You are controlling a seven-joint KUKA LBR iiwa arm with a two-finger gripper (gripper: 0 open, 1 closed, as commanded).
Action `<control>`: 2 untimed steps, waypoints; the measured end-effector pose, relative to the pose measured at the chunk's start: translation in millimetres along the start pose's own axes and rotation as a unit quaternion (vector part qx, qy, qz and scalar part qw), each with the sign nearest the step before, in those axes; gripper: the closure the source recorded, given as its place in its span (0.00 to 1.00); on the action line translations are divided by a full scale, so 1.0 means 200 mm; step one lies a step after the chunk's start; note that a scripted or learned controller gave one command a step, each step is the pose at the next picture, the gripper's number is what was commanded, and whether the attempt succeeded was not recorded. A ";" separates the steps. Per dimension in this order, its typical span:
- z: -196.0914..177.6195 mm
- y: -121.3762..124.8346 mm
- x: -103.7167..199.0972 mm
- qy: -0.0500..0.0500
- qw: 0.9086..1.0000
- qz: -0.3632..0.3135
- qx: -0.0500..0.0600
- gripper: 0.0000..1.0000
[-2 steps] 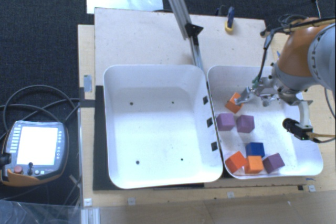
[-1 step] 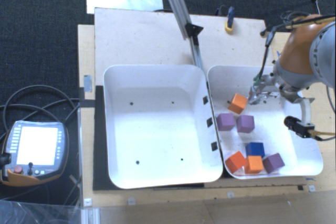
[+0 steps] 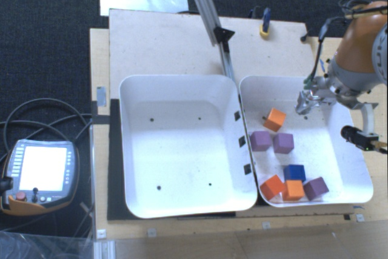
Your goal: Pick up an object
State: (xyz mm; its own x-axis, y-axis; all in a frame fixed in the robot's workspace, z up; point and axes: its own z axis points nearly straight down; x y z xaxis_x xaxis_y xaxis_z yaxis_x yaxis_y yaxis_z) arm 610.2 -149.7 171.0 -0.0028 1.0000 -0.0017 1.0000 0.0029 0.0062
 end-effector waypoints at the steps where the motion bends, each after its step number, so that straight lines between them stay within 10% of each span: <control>1: -0.32 0.02 0.02 0.000 1.000 -0.001 -0.001 1.00; 2: -0.40 0.02 0.02 0.001 1.000 -0.001 0.001 1.00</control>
State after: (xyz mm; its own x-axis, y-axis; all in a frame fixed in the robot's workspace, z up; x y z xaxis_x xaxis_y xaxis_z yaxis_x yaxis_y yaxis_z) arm 614.7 -145.8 250.7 -0.0045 1.0000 -0.0007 1.0000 0.0045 0.0039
